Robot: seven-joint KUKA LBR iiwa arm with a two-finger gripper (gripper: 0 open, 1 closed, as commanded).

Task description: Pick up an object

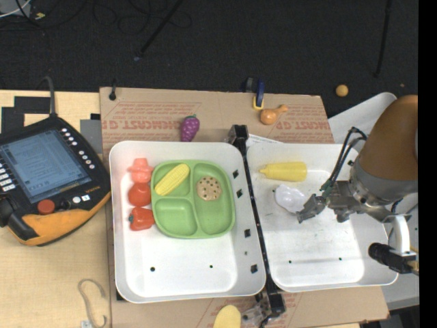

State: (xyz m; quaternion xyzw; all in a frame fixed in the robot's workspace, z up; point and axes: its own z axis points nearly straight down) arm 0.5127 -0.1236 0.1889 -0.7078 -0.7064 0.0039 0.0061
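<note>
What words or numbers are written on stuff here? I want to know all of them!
Red upside-down lettering printed twice on the flat brown cardboard sheet behind the bins: too blurred to read for sure.
Lines on the screen of the grey and orange handheld control pad at the left: too small to read.
Its buttons: marks too small to read.
I see no writing on the green divided plastic plate or the toy foods.

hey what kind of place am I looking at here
Most likely a robotics lab bench set up for grasping trials: a robot arm reaches over two white bins of toy food, and a teach pendant lies beside them on cardboard.
</note>
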